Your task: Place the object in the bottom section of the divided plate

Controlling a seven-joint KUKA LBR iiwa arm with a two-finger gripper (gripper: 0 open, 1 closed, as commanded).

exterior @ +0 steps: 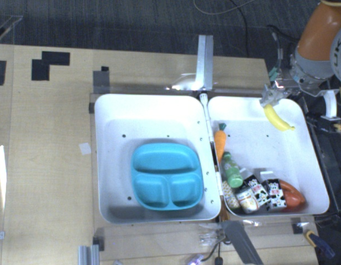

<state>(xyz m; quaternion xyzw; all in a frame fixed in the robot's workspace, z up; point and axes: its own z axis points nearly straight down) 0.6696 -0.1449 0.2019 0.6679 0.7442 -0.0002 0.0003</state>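
1. The blue divided plate is seen in the left bin, well to the left of the banana. One long section is at its far side and two smaller sections at its near side. All three appear bare, so the placing is judged not yet done.
2. The carrot, the green bottle and a cluster of small packages are seen in the right bin, between the plate and the banana or nearer the camera than it. Black-and-white patterning is visible on the packages, but no brand or writing can be read.
3. The banana, taken as the object, is seen at the far corner of the right bin. The gripper is at the banana's upper end, and the fingers seem closed on that end; a firm hold cannot be confirmed.
4. The step in hand is judged to be pickup. A lift clear of the bin wall, a carry leftward from the banana's place, and a release over the plate's near sections are called for next.
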